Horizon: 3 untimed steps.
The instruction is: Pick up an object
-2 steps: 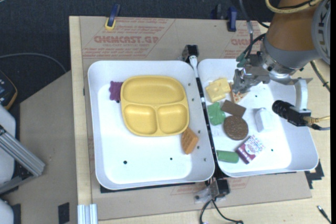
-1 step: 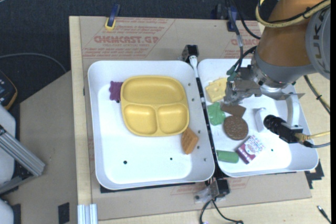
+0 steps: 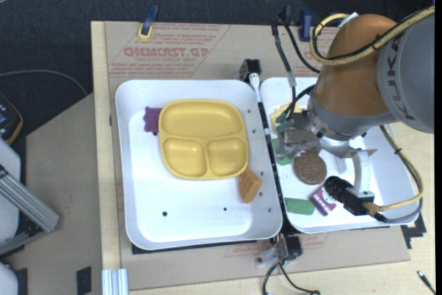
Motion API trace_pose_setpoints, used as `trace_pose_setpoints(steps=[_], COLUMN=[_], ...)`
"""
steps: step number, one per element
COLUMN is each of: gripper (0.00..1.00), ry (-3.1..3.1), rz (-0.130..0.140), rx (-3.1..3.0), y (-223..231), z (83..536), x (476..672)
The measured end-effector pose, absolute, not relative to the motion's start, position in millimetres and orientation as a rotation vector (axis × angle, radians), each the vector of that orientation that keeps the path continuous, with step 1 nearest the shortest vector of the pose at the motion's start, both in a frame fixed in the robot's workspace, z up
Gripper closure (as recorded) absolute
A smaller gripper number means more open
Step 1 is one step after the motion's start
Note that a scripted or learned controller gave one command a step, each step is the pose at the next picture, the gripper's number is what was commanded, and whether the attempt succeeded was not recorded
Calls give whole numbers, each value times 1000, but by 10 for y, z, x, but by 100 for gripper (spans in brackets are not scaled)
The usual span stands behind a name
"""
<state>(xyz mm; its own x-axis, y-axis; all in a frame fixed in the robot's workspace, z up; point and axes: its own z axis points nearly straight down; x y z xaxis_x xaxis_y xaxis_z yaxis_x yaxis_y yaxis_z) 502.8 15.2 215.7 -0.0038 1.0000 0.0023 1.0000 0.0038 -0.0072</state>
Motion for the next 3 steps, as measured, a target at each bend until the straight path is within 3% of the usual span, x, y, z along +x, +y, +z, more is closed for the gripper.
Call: trace_pose_setpoints(steps=[1, 3], gripper=[100, 100], ry=[-2218, -2221], rz=[4, -2], rx=[-2219, -2224], y=[115, 111], z=[2163, 2291], x=[4912, 4888])
